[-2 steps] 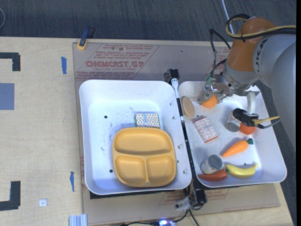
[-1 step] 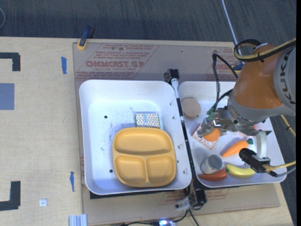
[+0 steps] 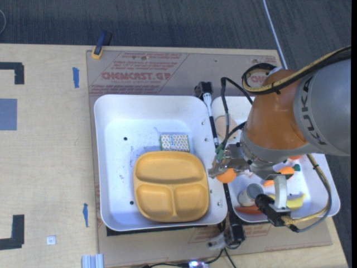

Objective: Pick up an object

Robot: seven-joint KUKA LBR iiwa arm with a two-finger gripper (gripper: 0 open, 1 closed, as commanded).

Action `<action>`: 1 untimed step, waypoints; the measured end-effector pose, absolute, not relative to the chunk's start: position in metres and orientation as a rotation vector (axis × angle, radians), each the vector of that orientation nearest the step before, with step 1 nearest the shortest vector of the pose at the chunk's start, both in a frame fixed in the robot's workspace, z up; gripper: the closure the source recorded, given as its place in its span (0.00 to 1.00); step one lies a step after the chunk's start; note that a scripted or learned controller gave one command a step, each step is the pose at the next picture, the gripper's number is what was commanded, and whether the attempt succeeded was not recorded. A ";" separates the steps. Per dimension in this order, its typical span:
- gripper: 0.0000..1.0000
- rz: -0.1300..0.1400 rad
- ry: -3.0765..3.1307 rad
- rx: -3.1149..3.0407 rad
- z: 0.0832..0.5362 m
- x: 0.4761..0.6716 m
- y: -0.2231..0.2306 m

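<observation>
Camera view looks down at a slant on the tabletop (image 3: 44, 149), where a brown board carries 2 shallow white bins side by side, presumably so that things can be lifted from 1 and dropped in the other. Largest of all is the arm (image 3: 301, 110), grey with its orange band, reaching in from the right and bent down over the right bin (image 3: 329, 202), which puts its bulk between the camera and most of that bin's contents. The left bin (image 3: 111, 149) holds 2 things: a yellow divided tray (image 3: 170, 186) with 3 compartments, lying flat and upright near the front wall, and just behind it, touching or nearly so, a small speckled pad (image 3: 174, 142) that looks like a sponge. The right bin holds the small clutter from which a pick seems intended: an orange piece (image 3: 226, 176) sits at the inner wall, just beside the divide between the bins, and further in lie a grey round object (image 3: 252, 191), something yellow (image 3: 295, 201) and more orange bits, too hidden to name. The claw (image 3: 227, 163) hangs low right above the orange piece, which is likely its target, but whether it is wide, narrow or gripping anything I cannot tell, since cables and the wrist blur it.
</observation>
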State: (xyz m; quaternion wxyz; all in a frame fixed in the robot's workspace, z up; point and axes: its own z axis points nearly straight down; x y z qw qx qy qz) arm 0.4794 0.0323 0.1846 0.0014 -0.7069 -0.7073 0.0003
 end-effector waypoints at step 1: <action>1.00 -0.001 -2.220 -2.224 0.161 0.480 0.077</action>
